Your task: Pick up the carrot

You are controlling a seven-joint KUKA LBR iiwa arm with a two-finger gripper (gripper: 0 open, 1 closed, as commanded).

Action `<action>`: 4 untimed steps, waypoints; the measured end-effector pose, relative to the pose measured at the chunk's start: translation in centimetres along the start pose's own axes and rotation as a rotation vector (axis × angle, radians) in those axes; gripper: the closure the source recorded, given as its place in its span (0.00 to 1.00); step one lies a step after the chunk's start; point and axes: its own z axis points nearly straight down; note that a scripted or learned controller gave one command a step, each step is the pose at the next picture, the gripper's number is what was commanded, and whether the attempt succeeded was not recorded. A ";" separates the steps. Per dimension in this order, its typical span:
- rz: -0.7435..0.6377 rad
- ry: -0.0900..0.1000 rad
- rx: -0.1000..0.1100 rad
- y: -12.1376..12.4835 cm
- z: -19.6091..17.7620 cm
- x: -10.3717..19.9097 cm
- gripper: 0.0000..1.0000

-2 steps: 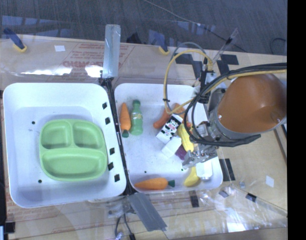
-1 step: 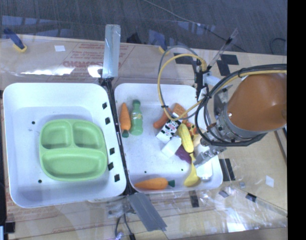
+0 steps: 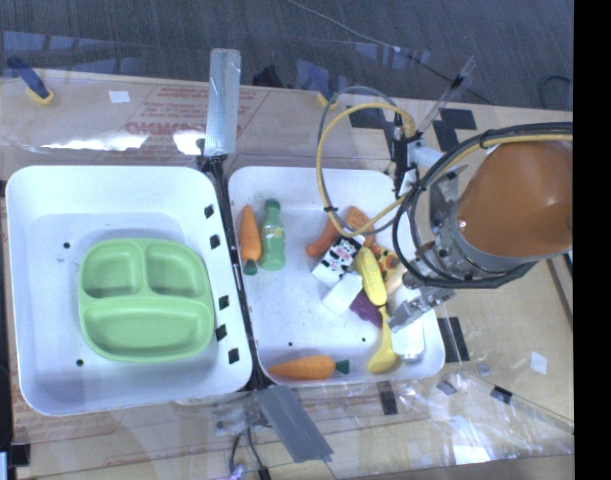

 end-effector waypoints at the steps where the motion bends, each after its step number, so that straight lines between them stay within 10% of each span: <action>1: -0.001 -0.002 0.000 -0.1 -0.9 -0.1 1.00; 2: 0.205 0.003 0.001 -4.5 -2.0 2.0 1.00; 3: 0.206 0.003 0.000 -4.4 -1.9 2.0 0.00; 4: 0.378 -0.002 -0.008 -1.0 7.8 -4.3 0.00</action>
